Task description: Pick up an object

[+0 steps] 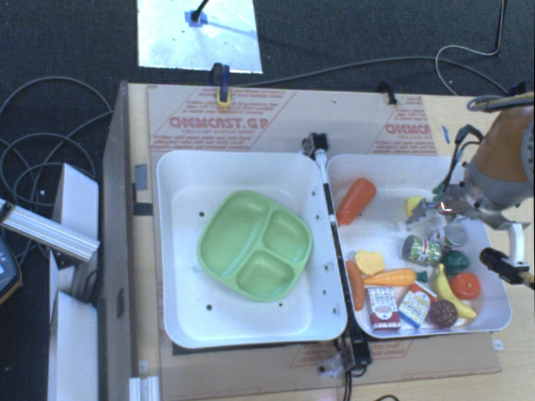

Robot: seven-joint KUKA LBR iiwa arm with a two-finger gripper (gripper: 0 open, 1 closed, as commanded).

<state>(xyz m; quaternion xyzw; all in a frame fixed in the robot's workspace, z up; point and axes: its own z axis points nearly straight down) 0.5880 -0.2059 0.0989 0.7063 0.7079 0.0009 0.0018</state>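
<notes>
A: Left to right, quick. Landmark?

B: The divider (328,224) where the two bins meet. Left of it, the left bin (188,312) holds a green tray (255,245) with three sections, lying flat near the bin's middle.

A: Right of the divider?

B: The right bin (393,178). Just right of the divider, an orange-red cylinder (356,200) lies tilted, up toward the back. Below it, near the divider, a yellow piece (369,263), and a carrot (393,277) lying crosswise. Against the divider itself, a second carrot (355,284) runs front to back.

A: Front of the bin?

B: Red carton (384,307), touching a blue and white carton (415,305) on its right, then a dark red round thing (443,312).

A: Further from the divider?

B: A can (421,249) on its side, a yellow item (416,204) above it, a dark green thing (456,262), a banana (451,295), a tomato (466,285).

A: Arm?

B: Farthest right of the divider, the arm (506,161) comes in over the tabletop (276,111). The claw (436,215) sits low, just above the can, beside the yellow item.

A: Released or clenched?

B: Cannot tell, too blurred. Nothing visibly lifted.
</notes>
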